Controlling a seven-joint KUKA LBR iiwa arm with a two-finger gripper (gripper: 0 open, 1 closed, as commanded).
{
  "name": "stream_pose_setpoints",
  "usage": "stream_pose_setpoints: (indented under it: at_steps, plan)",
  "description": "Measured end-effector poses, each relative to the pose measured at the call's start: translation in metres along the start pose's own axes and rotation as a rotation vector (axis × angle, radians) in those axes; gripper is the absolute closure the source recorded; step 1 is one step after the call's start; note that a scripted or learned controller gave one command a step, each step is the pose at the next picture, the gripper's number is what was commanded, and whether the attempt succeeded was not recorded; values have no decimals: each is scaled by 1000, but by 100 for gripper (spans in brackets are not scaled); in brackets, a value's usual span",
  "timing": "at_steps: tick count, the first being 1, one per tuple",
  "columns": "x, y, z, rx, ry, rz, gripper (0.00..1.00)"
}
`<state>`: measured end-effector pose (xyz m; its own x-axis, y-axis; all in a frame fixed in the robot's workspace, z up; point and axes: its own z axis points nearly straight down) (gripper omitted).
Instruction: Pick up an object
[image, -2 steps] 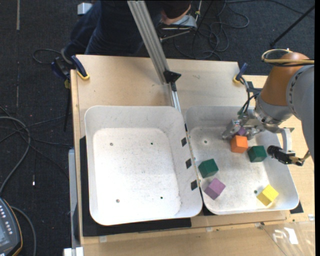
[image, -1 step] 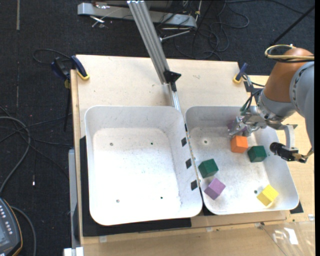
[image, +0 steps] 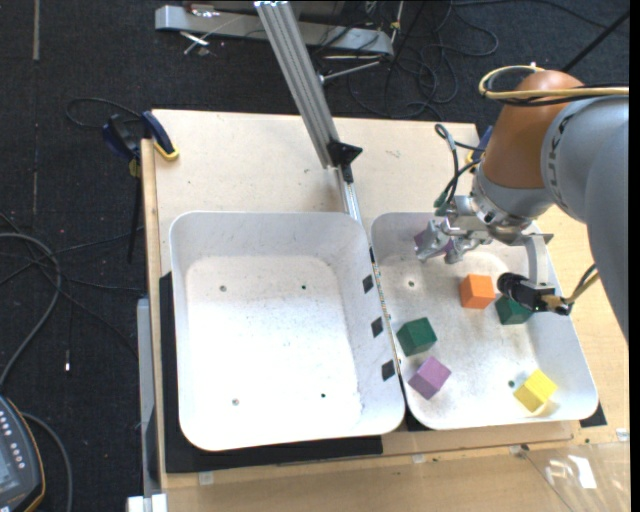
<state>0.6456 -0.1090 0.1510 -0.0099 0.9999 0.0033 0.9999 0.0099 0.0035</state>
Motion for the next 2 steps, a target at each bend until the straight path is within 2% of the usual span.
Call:
stream_pose_setpoints:
  at_steps: [1, 2]
  plan:
    - [112, 5, -46, -1, 0, 0, 100]
    - [174, -13, -59, 5, 0, 0, 100]
